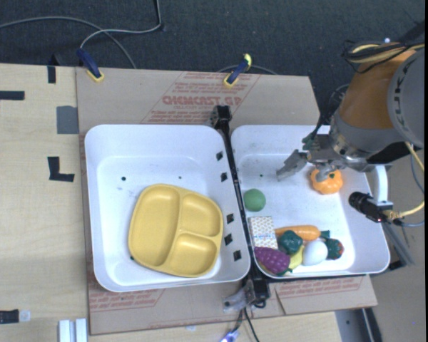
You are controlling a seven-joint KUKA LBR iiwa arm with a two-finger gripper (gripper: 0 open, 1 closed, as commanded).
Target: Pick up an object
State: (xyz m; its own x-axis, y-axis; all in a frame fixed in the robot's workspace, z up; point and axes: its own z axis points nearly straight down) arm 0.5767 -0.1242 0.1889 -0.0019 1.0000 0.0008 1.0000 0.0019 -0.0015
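My gripper (pixel 310 167) hangs over the back of the right bin (pixel 364 266), and it is open. One grey finger (pixel 289 165) sticks out to the left, and the other stands just above an orange toy fruit (pixel 327 182). The fruit lies on the bin floor at the finger's near side, and nothing is between the fingers. A green ball (pixel 255 199) rests near the bin's left wall. Along the front of the bin lie a carrot (pixel 299 231), purple grapes (pixel 272 260), a white egg (pixel 315 253), a dark green vegetable (pixel 289 242) and a small red fruit (pixel 334 248).
A yellow divided plate (pixel 175 229) lies in the left bin (pixel 100 191). A small patterned card (pixel 262 226) sits beside the carrot. The black divider (pixel 228 177) separates the bins. The arm's body (pixel 374 105) overhangs the right bin's back right corner.
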